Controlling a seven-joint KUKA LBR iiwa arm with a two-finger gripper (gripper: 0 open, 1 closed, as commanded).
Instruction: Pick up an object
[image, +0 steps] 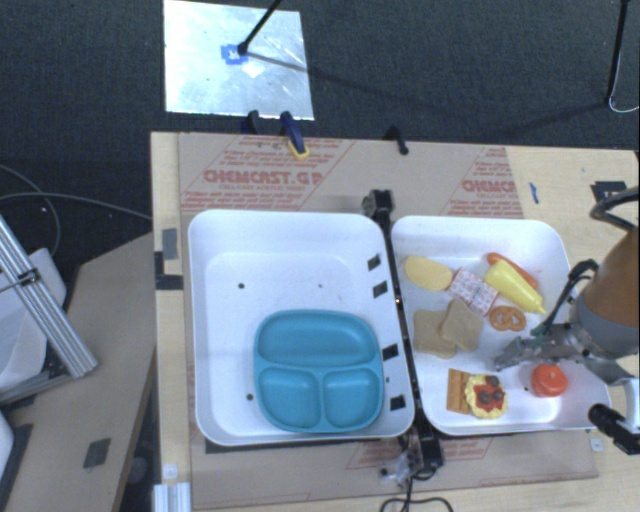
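Reaching in: the grey arm with its orange band (612, 290) enters from the frame's right edge, over the right bin.
Claw: the dark two-finger claw (512, 354) hangs low in the right bin, fingers spread apart with nothing between them, tips pointing toward frame left.
Nearest object: a small round red toy tomato (548, 380) lies just below the claw.
Right shallow white plastic bin (555, 238): holds a yellow oval piece (428, 273), a yellow-and-orange corn-like toy (514, 281), a brown pretzel (507, 319), tan bread slices (448, 329) and a square pizza-like tile (477, 393).
Left shallow white plastic bin (230, 250): carries a blue three-compartment plastic tray (318, 368).
Tabletop (420, 175): covered with printed cardboard.
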